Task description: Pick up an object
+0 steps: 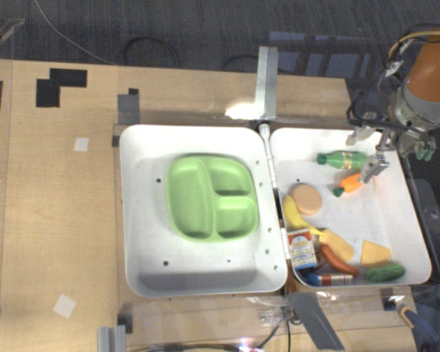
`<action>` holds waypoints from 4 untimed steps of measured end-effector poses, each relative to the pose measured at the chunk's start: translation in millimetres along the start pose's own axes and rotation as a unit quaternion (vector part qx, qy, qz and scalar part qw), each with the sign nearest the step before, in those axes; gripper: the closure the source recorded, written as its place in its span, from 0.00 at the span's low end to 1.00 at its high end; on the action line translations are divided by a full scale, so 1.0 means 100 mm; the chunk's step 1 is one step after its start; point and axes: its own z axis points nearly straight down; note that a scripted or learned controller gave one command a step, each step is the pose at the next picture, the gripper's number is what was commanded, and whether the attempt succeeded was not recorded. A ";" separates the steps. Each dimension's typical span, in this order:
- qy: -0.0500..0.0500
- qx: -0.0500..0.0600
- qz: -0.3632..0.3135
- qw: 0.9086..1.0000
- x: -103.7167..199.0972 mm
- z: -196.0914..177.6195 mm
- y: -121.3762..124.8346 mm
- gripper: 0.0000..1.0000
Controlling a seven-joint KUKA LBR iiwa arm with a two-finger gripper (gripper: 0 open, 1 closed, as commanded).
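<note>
The arm is reaching in from the far right, its orange band sitting above the wrist; the gripper is hanging over the far right corner of the right bin, and its two fingers are showing apart, one at the far rim, one slanting down beside the carrot; nothing is sitting between them.

Just left of the gripper a green bottle is lying on its side near the far wall; the small orange carrot is lying just near of it, touching or almost touching the lower fingertip; I cannot tell which. There is open white floor running along the right wall of this bin, between the carrot and the cheese wedge.

Toward the divider a round tan bun is resting against a yellow banana; the near left corner is crowding up: a small printed box, a hot dog, a blue and red marker along the near rim, and a green vegetable just near of the cheese.

The left bin is holding a green divided tray in its middle, with bare white floor all round it, well apart from every wall.

Both bins are sitting side by side on a pale wooden bench; a metal post is standing at the far end of the seam between them; dark carpet is lying beyond the bench, with a thin cable trailing across it.
</note>
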 end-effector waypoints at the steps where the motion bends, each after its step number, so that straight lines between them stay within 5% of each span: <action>1: 0.002 0.000 -0.070 0.998 -0.32 1.07 0.17 0.00; 2: -0.001 0.000 -0.173 0.985 0.19 1.09 0.08 0.00; 3: -0.009 0.002 -0.176 0.984 0.13 0.92 0.09 1.00; 4: -0.007 0.004 -0.231 0.973 -0.29 -0.52 -0.22 1.00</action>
